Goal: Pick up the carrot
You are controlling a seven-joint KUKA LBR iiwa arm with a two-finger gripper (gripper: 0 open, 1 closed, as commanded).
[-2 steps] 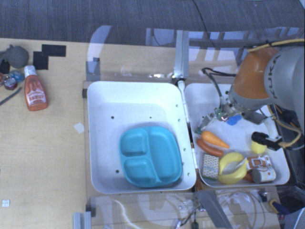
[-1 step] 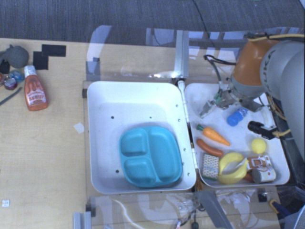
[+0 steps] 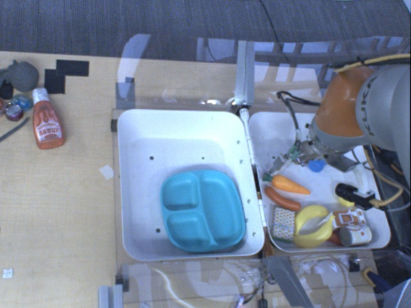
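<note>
The carrot lies in the right bin, just above a red sausage; the gripper hangs just above the carrot — whether its claw is open or closed I cannot tell; a banana lies below-right of the carrot.

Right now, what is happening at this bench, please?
A grey robot arm reaches into the right bin, and its gripper hangs just above the carrot. The carrot lies on the bin floor, not yet lifted, beside a sausage and a banana. The left bin holds a blue tray.
</note>
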